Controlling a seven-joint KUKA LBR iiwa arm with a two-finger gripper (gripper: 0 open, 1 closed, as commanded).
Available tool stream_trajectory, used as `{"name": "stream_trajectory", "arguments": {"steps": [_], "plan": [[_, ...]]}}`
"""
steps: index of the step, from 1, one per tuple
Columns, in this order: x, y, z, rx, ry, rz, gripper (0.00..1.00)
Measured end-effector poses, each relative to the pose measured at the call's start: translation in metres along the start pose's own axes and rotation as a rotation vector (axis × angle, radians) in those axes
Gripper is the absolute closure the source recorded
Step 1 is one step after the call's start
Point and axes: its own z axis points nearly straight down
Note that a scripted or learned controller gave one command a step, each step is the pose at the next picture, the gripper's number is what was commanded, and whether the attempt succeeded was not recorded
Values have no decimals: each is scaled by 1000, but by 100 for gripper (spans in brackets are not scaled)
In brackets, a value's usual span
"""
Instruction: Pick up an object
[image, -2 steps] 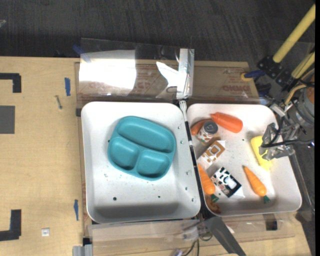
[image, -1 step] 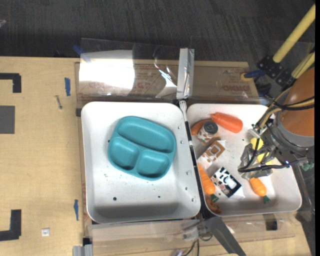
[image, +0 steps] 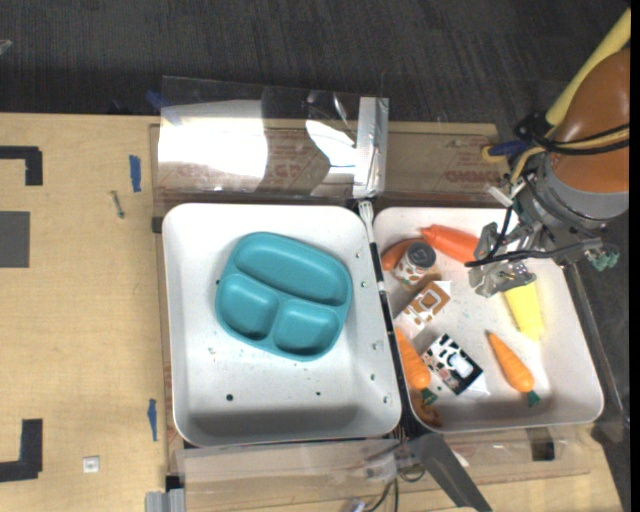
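My gripper (image: 503, 262) hangs over the upper right part of the right bin (image: 580, 400). It sits just above the top end of a yellow piece (image: 526, 306) and to the right of an orange carrot (image: 452, 241). I see nothing held in it. Below lie a second carrot (image: 512, 363), a black-and-white box (image: 453, 363), a brown-and-white box (image: 426, 301), a third carrot (image: 412, 362) by the left wall, and a round grey-topped item (image: 416, 259).
The left bin (image: 200, 390) holds a teal divided plate (image: 284, 294). A clear plastic sheet (image: 270, 150) and a metal strip (image: 369, 148) lie behind the bins. The arm's orange band (image: 600, 110) stands at the upper right.
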Motion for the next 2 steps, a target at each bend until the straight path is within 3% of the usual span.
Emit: {"name": "stream_trajectory", "arguments": {"steps": [1, 2], "plan": [[63, -6, 151, -10, 11, -161, 100], [9, -7, 13, 5, -5, -241, 100]]}}
